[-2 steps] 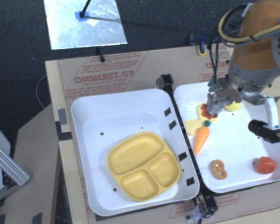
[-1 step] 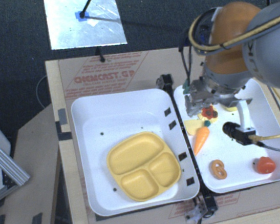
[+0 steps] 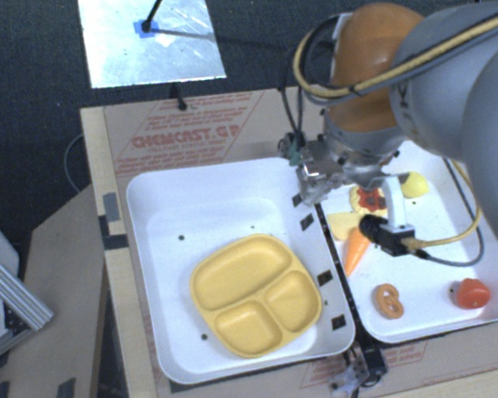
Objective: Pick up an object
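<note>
2 bins: yellow tray (image 3: 255, 295) left; carrot (image 3: 355, 248), pretzel (image 3: 388, 301), tomato (image 3: 471, 294) right.

A robotics lab: a grey arm (image 3: 461, 72) with an orange band (image 3: 367, 57) and looped yellow cables (image 3: 461, 233) reaches over two white bins (image 3: 146, 254) set on cardboard (image 3: 194, 132) on a bench. Toy food (image 3: 387, 301) lies in the right bin, a foil sheet (image 3: 148, 33) sits beyond the bench's far edge, and aluminium framing (image 3: 3, 283) stands left.
</note>
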Robot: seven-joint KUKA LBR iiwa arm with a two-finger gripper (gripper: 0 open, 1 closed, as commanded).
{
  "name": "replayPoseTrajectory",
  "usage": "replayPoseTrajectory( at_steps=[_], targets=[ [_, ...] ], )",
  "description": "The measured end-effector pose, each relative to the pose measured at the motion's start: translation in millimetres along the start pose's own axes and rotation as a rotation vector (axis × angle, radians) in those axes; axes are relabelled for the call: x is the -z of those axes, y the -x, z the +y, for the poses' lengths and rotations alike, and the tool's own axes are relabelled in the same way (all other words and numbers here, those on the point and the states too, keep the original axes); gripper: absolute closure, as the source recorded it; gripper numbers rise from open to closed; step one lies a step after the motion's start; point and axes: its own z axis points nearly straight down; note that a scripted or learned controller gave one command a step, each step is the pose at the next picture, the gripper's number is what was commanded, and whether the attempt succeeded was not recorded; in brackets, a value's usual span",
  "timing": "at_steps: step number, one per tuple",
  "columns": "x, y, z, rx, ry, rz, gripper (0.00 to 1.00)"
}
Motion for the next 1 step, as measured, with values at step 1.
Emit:
replayPoseTrajectory(
  at_steps=[1],
  targets=[
    [-7.7, -46.2, 14.0, 0.000, 0.000, 0.001, 1.00]
  ],
)
